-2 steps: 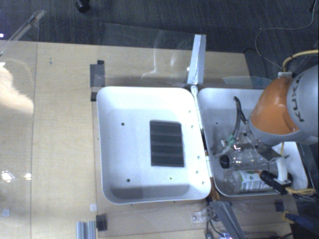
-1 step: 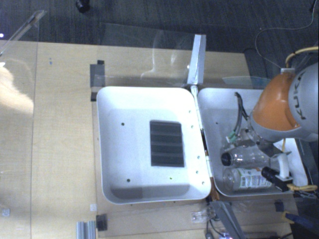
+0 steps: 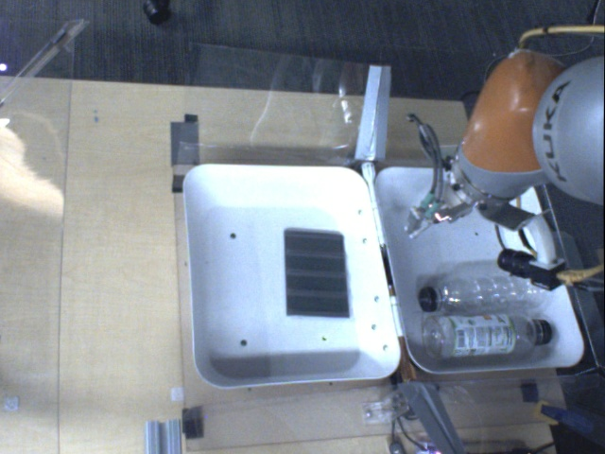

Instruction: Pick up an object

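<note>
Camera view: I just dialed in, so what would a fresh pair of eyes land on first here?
The arm's orange band bulks over the upper part of the right bin, with the gripper hanging above the bin's bare floor. At that bin's near edge lie two clear plastic bottles, side by side on their sides. In the left bin a dark ribbed rectangular object sits alone near the middle.

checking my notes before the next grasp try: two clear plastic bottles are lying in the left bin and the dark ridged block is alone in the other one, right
Not quite. The camera view shows both clear plastic bottles lying in the right bin, under the arm. The dark ridged block is alone in the left bin.
</note>
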### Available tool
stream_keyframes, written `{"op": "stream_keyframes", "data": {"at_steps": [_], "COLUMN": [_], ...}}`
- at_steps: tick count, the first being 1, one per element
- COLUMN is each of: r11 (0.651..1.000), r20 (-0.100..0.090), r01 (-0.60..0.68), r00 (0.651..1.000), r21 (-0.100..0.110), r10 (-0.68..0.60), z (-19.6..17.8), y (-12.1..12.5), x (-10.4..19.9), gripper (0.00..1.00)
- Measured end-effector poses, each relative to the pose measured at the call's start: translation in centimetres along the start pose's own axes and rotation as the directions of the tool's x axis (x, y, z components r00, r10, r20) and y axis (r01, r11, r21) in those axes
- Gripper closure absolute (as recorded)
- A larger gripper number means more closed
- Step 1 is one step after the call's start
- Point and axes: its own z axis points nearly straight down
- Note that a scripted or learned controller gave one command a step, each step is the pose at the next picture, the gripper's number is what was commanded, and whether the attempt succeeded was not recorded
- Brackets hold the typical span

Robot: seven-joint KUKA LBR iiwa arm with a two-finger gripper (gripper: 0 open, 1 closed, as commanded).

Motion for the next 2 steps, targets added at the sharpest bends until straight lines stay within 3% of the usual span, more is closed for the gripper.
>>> {"op": "stream_keyframes", "data": {"at_steps": [1, 2], "r11": [1.000, 1.000], "r20": [0.000, 0.000], "r01": [0.000, 0.017], "r00": [1.000, 1.000], "r21": [0.000, 0.002], "r10": [0.000, -0.017], "z": [0.0, 4.2], "y": [0.0, -4.0], "x": [0.0, -3.6], "gripper": [0.00, 0.00]}}
